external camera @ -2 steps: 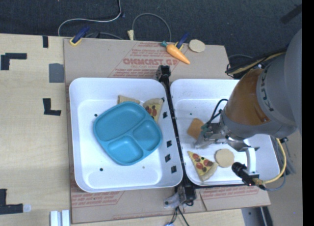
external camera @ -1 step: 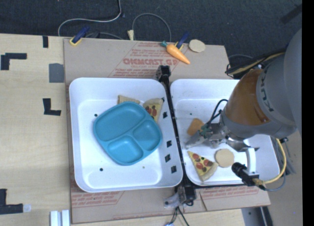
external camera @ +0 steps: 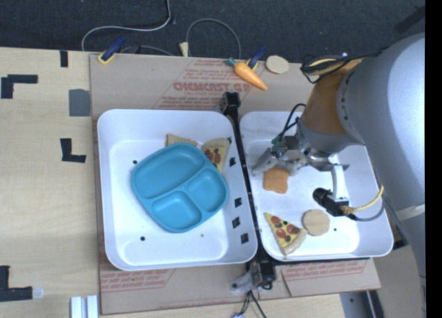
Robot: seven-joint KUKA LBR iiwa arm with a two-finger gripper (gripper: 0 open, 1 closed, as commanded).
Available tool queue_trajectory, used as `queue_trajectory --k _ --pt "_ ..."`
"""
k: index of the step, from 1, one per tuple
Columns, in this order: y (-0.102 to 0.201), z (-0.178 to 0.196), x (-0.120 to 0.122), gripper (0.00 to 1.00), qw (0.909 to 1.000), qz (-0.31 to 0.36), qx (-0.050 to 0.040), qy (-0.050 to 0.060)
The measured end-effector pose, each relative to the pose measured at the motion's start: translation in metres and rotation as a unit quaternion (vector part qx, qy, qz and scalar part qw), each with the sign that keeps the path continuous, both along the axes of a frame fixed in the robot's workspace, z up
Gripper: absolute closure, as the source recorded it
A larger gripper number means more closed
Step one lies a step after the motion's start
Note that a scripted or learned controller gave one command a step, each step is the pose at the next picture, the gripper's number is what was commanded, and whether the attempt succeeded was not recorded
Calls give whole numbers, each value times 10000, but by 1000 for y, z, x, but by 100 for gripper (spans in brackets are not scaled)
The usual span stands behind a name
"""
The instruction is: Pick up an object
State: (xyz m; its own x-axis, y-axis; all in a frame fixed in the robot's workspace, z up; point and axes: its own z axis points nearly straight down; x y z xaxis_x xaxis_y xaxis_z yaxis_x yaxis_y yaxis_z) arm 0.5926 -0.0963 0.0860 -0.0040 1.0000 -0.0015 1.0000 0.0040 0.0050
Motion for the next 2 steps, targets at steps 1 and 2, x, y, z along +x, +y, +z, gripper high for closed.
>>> queue_trajectory --k 1,2 --pt "-2 12 -1 100 10000 -9 -17 -22" --pt "-2 11 -2 0 10000 -11 -22 -15"
